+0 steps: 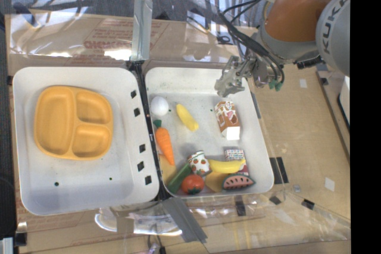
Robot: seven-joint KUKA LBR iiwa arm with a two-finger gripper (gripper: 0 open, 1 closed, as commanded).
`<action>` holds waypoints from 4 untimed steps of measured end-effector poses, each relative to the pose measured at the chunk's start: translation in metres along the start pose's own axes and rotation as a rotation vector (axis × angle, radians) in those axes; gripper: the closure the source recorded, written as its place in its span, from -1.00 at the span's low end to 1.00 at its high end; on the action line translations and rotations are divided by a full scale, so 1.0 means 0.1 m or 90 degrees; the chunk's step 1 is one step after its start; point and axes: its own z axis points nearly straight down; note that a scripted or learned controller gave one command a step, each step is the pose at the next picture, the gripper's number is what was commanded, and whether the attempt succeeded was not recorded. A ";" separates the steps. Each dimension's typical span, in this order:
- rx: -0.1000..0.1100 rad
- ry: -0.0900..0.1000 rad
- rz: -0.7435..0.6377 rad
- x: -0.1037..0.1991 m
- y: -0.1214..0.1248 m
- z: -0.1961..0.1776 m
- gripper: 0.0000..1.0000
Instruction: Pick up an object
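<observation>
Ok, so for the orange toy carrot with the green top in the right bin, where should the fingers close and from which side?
Grip the orange toy carrot across its thick upper half, just below the green top, coming straight down. It lies flat, pointing down the view, close beside the right bin's left wall, so the jaws probably fit better closing across its width there than at the thin tip. The gripper hovers at the far edge.

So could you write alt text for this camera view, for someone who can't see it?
A grey and orange robot arm's gripper hangs over the top edge of the right bin, which holds toy food, among them a carrot, egg and banana. The left bin holds a yellow tray.
</observation>
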 end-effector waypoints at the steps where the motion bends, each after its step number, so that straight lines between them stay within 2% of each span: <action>1: -0.001 0.008 0.000 0.03 0.00 0.07 -1.00; 2: -0.002 0.016 0.040 0.00 -0.33 0.99 -1.00; 3: -0.001 0.010 0.058 0.18 -0.34 1.53 -1.00; 4: 0.001 0.001 0.133 0.03 -0.36 -0.20 -1.00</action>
